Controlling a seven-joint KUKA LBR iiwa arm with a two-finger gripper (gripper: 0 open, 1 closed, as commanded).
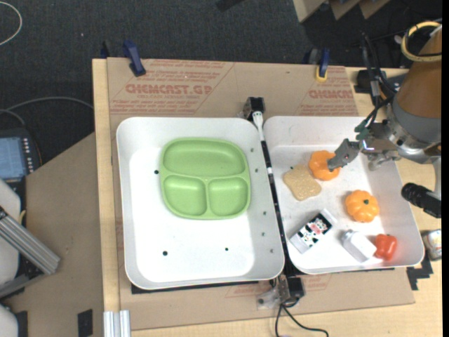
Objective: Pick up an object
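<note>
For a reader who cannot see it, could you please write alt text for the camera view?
A grey robot arm reaches from the right into the right white bin, its gripper touching an orange toy. Nearby lie a tan biscuit-shaped piece, a small orange pumpkin, a black-and-white box and a red-and-grey item. The left bin holds a green divided plate.

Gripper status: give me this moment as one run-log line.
gripper over right bin | touching orange object | grasp unconfirmed | cracker, pumpkin untouched

Robotics lab: cardboard-topped bench (175, 83), clamps (133, 57), cables (42, 107).
</note>
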